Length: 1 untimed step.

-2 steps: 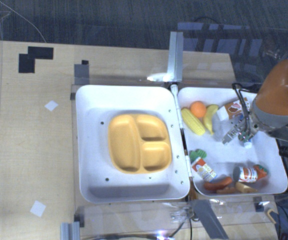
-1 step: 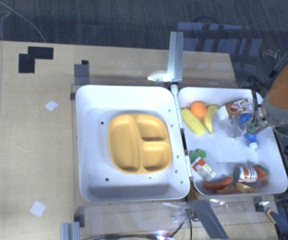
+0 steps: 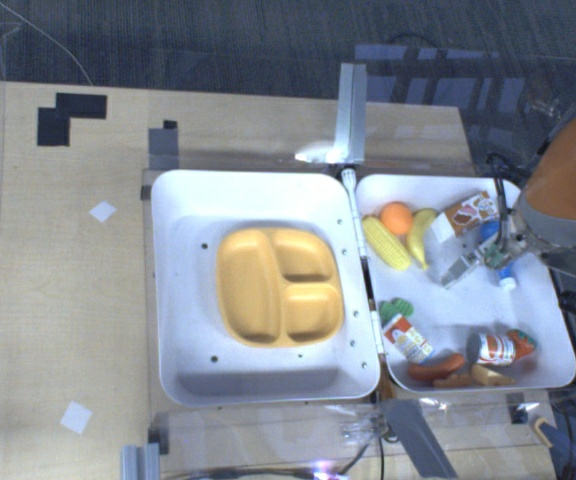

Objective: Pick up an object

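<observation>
Here, 2 white bins sit side by side on the bench. The left bin (image 3: 168,298) carries a yellow tray (image 3: 276,286) with 3 compartments. The right bin (image 3: 558,313) holds the toys: a corn cob (image 3: 386,243) and an orange (image 3: 396,218) at its 10 o'clock, a banana (image 3: 420,236) just beside them, a small carton (image 3: 406,338) at 7 o'clock, a can (image 3: 496,348) at 5 o'clock. The gripper (image 3: 460,265) hangs near the bin's middle; whether it is spread or pinching anything, I cannot tell.
</observation>
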Each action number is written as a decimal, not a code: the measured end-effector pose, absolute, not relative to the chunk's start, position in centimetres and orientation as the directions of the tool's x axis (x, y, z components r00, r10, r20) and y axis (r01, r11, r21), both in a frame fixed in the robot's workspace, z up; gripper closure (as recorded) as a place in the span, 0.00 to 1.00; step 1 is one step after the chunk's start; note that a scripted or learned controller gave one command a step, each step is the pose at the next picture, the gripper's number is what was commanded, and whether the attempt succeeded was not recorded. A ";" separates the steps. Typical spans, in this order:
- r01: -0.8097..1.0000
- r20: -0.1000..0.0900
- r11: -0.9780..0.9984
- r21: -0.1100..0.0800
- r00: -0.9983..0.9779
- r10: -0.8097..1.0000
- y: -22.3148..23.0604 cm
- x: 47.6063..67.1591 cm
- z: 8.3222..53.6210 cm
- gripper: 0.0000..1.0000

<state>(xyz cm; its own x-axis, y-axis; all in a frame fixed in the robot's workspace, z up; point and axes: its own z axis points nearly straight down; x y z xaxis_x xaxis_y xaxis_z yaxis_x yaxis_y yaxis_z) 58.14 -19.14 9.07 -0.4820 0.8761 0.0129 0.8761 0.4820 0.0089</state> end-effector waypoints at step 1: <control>0.978 -0.002 0.208 0.014 -0.208 0.978 -10.6 53.4 9.0 0.00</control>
<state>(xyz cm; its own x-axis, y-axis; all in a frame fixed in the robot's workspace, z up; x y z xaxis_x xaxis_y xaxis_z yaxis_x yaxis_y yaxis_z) 53.42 -10.63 9.01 -0.2080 0.9781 -0.0022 0.9780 0.2080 0.0145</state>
